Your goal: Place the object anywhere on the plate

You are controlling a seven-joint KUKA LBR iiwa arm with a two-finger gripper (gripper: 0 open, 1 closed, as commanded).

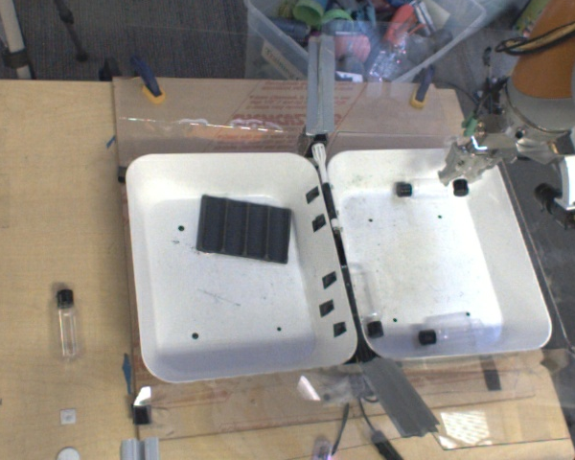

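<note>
Since the gripper (460, 166) hovers at the far right corner of the right bin (517, 286), and whether it is wide, narrow or holding anything cannot be told, a good pick would first confirm the target. The dark ribbed plate (245, 228) lies flat in the left bin (153, 343); which object is meant is unclear. No writing is readable.

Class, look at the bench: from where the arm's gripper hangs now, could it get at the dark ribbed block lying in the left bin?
Probably yes. The dark ribbed block lies flat in the open, with bare bin floor around it. The gripper hangs over the right bin, so it must cross the divider first.
</note>
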